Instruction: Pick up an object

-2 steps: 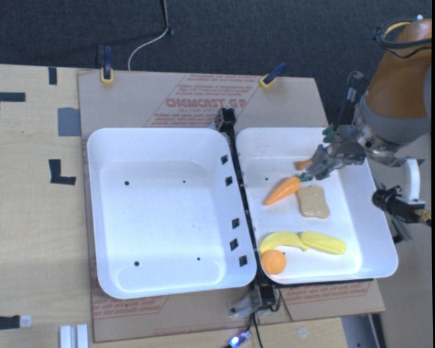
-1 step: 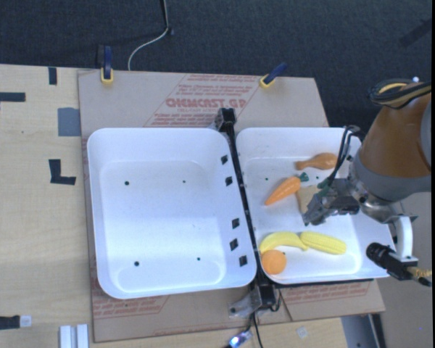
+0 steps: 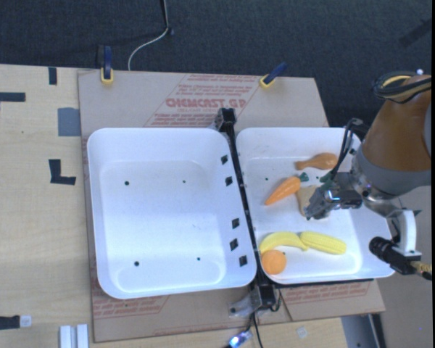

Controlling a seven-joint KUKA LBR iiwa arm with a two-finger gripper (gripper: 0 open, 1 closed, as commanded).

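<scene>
The right bin [image 3: 275, 143] holds several toy foods. An orange carrot [image 3: 283, 190] lies near its middle, with an orange-brown piece [image 3: 320, 161] behind it. At the front lie a yellow banana [image 3: 281, 241], a yellow corn cob [image 3: 323, 243] and a small orange ball [image 3: 273, 262]. My gripper [image 3: 317, 205] reaches down into the right bin just right of the carrot, over a small tan object [image 3: 304, 200] that it partly hides. The arm's orange band [image 3: 395, 133] rises at the right.
The left bin [image 3: 159, 209] sits beside the right one, split from it by a black divider [image 3: 235, 201]. Both rest on a cardboard sheet [image 3: 196, 100] clamped at the back. A cable [image 3: 156, 35] runs off behind.
</scene>
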